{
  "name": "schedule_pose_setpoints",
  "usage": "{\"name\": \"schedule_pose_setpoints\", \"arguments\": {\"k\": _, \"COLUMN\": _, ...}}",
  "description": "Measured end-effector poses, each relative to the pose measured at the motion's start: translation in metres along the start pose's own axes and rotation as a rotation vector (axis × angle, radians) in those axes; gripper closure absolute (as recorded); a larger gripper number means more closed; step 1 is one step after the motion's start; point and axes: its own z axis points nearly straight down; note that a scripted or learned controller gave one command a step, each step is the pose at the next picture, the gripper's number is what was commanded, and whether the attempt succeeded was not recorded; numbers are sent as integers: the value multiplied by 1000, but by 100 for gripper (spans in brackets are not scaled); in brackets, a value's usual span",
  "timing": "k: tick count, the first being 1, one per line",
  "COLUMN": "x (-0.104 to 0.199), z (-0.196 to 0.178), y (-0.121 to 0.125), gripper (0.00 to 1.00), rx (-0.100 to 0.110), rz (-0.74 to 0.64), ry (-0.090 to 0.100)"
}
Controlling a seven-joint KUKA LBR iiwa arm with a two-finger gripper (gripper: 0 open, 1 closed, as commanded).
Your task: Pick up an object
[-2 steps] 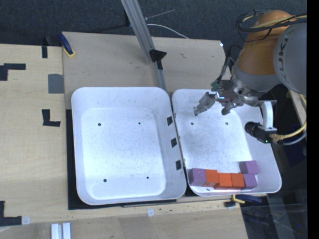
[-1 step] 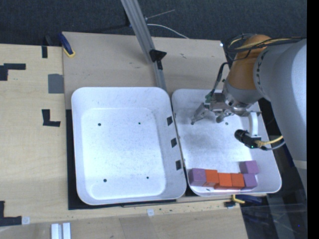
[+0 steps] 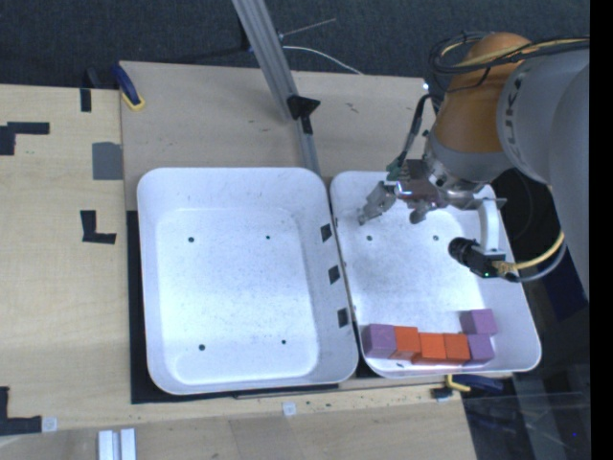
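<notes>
Under our grey arm with the orange band [image 3: 488, 94] lies a pale wooden bench [image 3: 57, 286], and it bears two shallow white plastic bins side by side. We see the left bin [image 3: 235, 276] with nothing but small dark specks on its floor. The right bin [image 3: 436, 257] keeps all the small blocks in one row against its near wall: a purple block [image 3: 381, 339] at the left, two orange blocks [image 3: 429, 345] in the middle, and two more purple blocks [image 3: 479, 333] stacked at the right corner.

Our two-finger gripper [image 3: 393, 206] hangs over the far part of the right bin, well apart from the blocks. Its fingers are spread, with nothing between them. We think the blocks sit so tight against the wall that a grasp will be difficult, because one finger needs room beside the rim.
</notes>
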Motion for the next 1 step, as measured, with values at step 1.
{"name": "schedule_pose_setpoints", "arguments": {"k": 1, "x": -45, "z": 47, "y": -10, "gripper": 0, "rx": 12, "rz": 9, "ry": -4}}
